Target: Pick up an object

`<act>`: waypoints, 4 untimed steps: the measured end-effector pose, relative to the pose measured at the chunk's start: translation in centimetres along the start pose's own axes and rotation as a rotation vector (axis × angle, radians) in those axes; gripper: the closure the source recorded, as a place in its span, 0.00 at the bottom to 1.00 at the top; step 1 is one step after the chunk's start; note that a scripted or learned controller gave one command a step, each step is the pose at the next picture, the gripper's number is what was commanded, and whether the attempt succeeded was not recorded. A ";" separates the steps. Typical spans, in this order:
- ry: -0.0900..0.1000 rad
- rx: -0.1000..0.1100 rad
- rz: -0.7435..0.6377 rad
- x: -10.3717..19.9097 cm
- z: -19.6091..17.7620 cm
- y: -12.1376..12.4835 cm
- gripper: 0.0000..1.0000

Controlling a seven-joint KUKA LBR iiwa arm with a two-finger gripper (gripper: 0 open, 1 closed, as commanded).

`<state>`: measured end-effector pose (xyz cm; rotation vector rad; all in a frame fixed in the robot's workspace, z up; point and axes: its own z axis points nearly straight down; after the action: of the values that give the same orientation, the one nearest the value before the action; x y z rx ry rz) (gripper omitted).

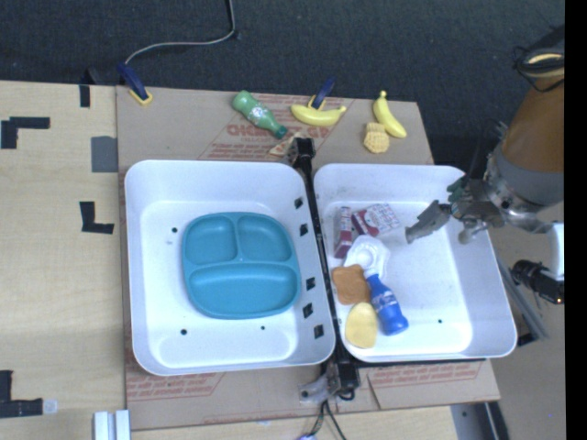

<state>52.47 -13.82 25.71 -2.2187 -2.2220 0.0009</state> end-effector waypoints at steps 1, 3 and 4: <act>0.002 0.005 0.001 3.1 15.6 -3.7 0.00; 0.000 -0.003 0.001 4.0 17.1 -4.0 0.00; 0.002 -0.003 0.000 3.9 17.1 -4.0 0.00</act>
<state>48.45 -9.94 8.59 -2.2193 -2.2226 -0.0045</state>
